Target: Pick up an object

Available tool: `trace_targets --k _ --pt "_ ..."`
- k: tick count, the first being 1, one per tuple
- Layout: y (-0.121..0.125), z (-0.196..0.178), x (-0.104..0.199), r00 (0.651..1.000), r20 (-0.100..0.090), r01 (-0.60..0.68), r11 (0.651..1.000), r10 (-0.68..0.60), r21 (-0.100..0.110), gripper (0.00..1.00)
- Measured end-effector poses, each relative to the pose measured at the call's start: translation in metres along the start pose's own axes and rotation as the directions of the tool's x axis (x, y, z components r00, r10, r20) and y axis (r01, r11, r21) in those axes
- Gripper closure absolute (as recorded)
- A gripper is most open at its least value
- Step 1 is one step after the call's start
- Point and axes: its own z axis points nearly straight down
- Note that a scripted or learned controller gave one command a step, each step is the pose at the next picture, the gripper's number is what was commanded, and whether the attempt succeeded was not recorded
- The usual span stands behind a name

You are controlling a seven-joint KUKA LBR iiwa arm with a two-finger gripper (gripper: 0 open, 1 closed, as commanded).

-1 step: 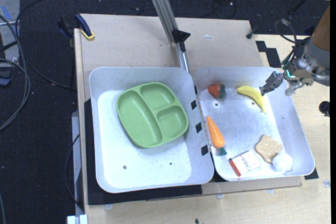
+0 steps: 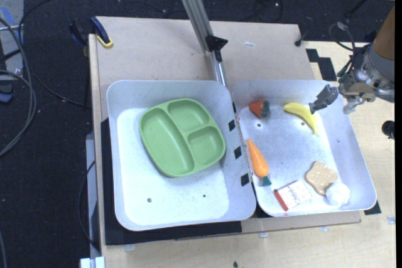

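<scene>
Camera view looks down on the right-hand shallow white bin (image 2: pixel 352 135), where a curved yellow plastic banana (image 2: pixel 301 116) lies near its far edge. Beside the banana's right end hovers the arm's two-finger gripper (image 2: pixel 336 99), its dark fingers spread apart with nothing between them. Nearer the bin's left wall lie a small red strawberry toy (image 2: pixel 258 108) and an orange carrot toy (image 2: pixel 257 159).

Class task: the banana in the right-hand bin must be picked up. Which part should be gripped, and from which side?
Probably the banana at its thick middle, from above, closing across its narrow width. It lies flat, curving from upper left toward the bin's right wall, with bare floor on both sides. The end effector is beside its right end.
</scene>
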Motion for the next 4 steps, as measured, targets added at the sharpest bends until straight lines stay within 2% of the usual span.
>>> trace_targets --k 2,3,4 --pt "0.001 0.127 0.007 1.000 -0.002 -0.001 1.000 0.001 0.006 0.00" --pt "0.001 0.146 0.007 1.000 0.000 -0.001 1.000 0.001 0.001 0.00" --pt "0.003 0.134 0.007 1.000 0.001 0.000 1.000 0.000 -0.003 1.00"
